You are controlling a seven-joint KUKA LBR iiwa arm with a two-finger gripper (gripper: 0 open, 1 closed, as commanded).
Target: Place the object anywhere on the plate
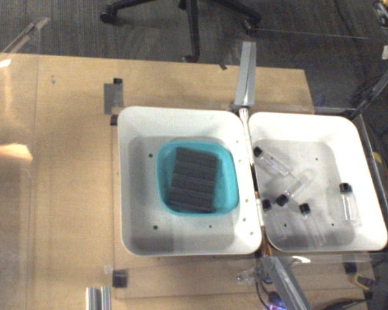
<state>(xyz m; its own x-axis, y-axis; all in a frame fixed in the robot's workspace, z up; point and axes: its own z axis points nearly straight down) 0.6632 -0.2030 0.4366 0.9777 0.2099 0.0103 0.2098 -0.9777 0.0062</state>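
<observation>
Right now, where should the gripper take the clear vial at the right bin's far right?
Probably across the middle of its clear body, from straight above. The vial lies flat, roughly parallel to the right bin's right wall, black cap towards the top of the view, apart from the other vials, so fingers closing across its width look best.

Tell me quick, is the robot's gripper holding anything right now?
Gripper: cannot be told.
The dark ridged block lies on the teal plate in the left bin.
</observation>
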